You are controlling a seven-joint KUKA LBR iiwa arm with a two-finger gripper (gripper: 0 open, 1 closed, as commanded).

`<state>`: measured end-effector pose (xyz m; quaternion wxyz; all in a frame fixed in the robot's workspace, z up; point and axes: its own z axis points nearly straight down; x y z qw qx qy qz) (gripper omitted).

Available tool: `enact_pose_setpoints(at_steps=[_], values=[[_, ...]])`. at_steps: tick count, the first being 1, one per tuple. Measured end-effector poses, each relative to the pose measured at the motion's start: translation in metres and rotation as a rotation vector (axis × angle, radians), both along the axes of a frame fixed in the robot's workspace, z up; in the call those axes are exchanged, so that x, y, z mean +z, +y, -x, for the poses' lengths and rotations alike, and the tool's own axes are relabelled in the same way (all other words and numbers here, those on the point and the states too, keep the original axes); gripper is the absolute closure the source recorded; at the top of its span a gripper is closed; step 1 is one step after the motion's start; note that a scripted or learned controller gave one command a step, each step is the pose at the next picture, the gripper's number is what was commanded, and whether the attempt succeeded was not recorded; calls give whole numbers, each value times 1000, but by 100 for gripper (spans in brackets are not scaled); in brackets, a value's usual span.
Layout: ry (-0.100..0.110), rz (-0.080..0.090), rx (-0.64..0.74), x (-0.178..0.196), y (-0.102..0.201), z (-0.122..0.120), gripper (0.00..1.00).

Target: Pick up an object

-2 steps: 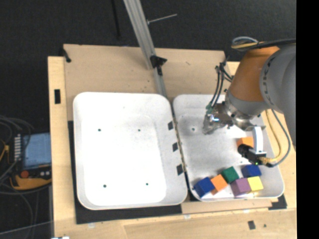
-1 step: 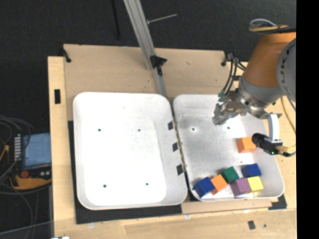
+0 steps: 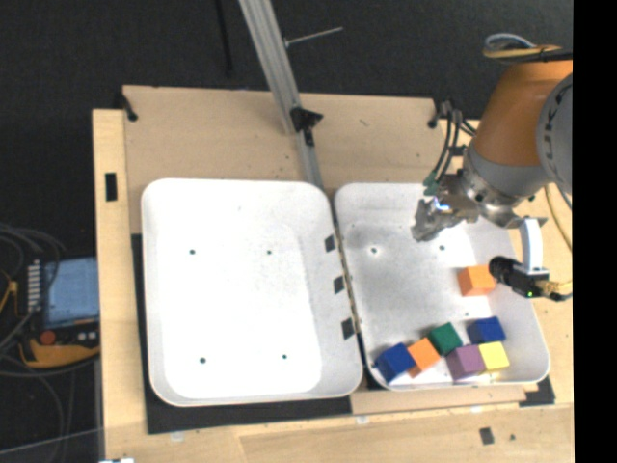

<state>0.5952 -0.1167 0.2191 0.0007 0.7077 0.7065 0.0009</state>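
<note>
The blocks sit in the right bin (image 3: 386, 287): a lone orange block (image 3: 475, 280) by its right wall, and at the near edge a cluster we read as blue (image 3: 394, 361), orange (image 3: 423, 353), green (image 3: 444, 338), purple (image 3: 468, 361), yellow (image 3: 495, 356) and another blue block (image 3: 486, 331). The left bin (image 3: 241, 287) lies beside it. The arm (image 3: 516, 133) is cut off at the right edge, and its gripper (image 3: 427, 222) hovers over the bin's far part, too blurred for us to tell its state.

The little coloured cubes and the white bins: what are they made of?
The cubes, such as the orange one and the green one, look like painted wood or plastic: flat matte colour, crisp edges. I can't tell which. The right bin and left bin look like moulded white plastic: rounded corners, slight sheen.
</note>
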Motion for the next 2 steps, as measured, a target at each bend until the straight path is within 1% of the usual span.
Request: enact_pose_setpoints(at_steps=[1, 2], values=[[1, -1, 8, -2, 52, -9, 100], [-1, -1, 8, -1, 96, -13, 100]])
